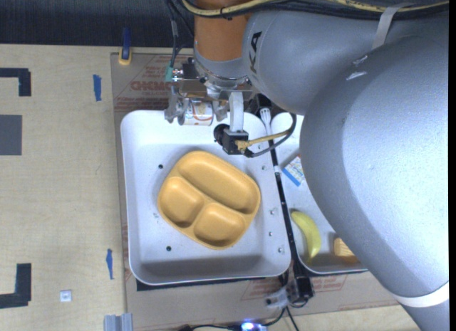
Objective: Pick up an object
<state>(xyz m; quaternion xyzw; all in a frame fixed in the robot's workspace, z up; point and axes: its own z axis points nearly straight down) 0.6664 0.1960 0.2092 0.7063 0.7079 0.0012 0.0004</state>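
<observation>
1. Near the middle of the left bin we see a yellow plastic tray with three compartments, lying flat on the bin floor and turned at a slant.
2. Beyond the yellow plastic tray, at the bin's far edge, we find the gripper hanging from the arm; an orange band sits above the wrist.
3. We cannot tell how the gripper is set, since the wrist hardware and cables hide the tips, and we see nothing held there.
4. Just past the tray's far right corner, a small black part with a yellow cable hangs off the wrist, close to the tray but apart from it.
5. To the right of the tray, across the bin wall, a banana lies in the right bin, with an orange object just beside it, partly hidden under the arm.
6. Further back from the banana, a small white and blue packet lies in the same bin.
7. Both bins rest on the desk, to the left of the tray.
</observation>
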